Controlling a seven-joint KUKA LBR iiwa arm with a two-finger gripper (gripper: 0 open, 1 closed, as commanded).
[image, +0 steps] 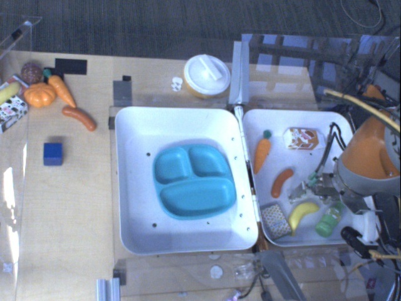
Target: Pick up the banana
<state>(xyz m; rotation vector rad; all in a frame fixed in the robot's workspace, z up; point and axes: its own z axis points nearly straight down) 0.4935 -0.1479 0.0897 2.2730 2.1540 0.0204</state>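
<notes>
Fingers of the gripper [315, 189] are a tangle of grey metal too small and cluttered to read; I cannot tell whether they are spread or closed, and nothing shows between them. They hang just above the banana [302, 214], which lies curved on the floor of the right bin [294, 121], toward its near edge. The step in hand looks like the final approach: lined up, not yet gripping. Next the arm would need to drop straight down and close across the banana's narrow width, clear of its neighbours.

Those neighbours crowd it: a green bottle [328, 221] just right, a speckled sponge [276, 220] just left, a glossy red sausage [282, 181] just beyond. A tapered orange carrot [261, 153] lies further left. The banana looks like smooth, hard yellow plastic, likely slippery. In the left bin [135, 187] sits a blue three-part tray [195, 180], matte and rounded.
</notes>
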